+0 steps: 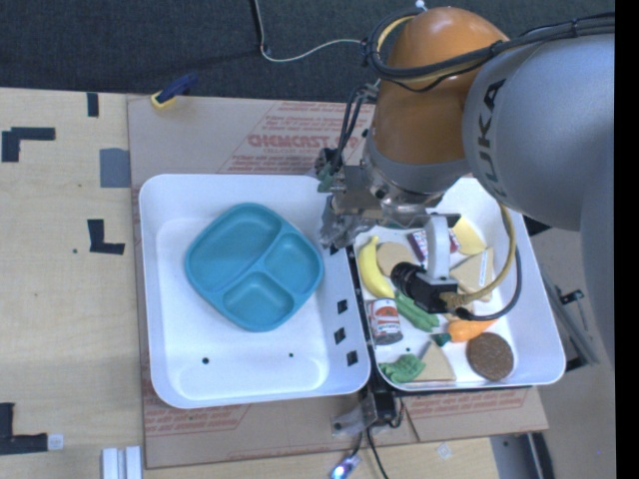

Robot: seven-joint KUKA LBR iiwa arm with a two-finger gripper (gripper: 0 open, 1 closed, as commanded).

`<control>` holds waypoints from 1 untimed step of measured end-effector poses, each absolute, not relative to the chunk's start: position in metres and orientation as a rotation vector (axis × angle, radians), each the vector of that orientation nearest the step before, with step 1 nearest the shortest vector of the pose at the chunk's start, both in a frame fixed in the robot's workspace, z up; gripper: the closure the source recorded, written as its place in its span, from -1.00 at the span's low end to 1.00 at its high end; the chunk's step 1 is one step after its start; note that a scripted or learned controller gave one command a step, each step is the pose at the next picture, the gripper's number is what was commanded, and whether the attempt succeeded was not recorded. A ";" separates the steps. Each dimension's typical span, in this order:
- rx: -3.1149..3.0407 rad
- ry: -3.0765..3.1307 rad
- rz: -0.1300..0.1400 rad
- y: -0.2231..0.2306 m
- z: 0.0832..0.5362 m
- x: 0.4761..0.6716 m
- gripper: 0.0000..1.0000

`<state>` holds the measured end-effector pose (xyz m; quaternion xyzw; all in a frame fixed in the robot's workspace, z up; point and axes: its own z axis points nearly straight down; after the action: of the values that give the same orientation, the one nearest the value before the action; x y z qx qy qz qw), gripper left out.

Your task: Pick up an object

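Brown and round, a flat disc sits at the near right of the right bin, and that's the front of a crowded pile. Just left of it there's a green leafy piece on a pale slice, an orange carrot a little farther in, and a small can close to the bin's left wall. Moving back, a yellow banana runs along that same wall, and a yellow wedge lies towards the far right.

Over in the left bin a blue divided plate lies alone, well apart from the rest.

Now the arm: it's reaching in from the right, wrist low over the far left corner of the right bin, with the jaws just beside the banana's far end, near the rims where the two bins meet. Released or clenched? Can't tell from this angle, and nothing shows as being held.

So this looks like the approach, with the pick not yet made. The banana looks the likeliest target. The next move calls for lining up across it and coming straight down. It'll be tight, with the wall close on one side and the can near its other end.
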<state>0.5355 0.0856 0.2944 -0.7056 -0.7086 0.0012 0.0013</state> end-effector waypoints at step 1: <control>-2.212 -2.225 0.007 0.086 0.303 0.535 1.00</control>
<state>0.5353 0.0861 0.3035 -0.7050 -0.7092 0.0022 0.0020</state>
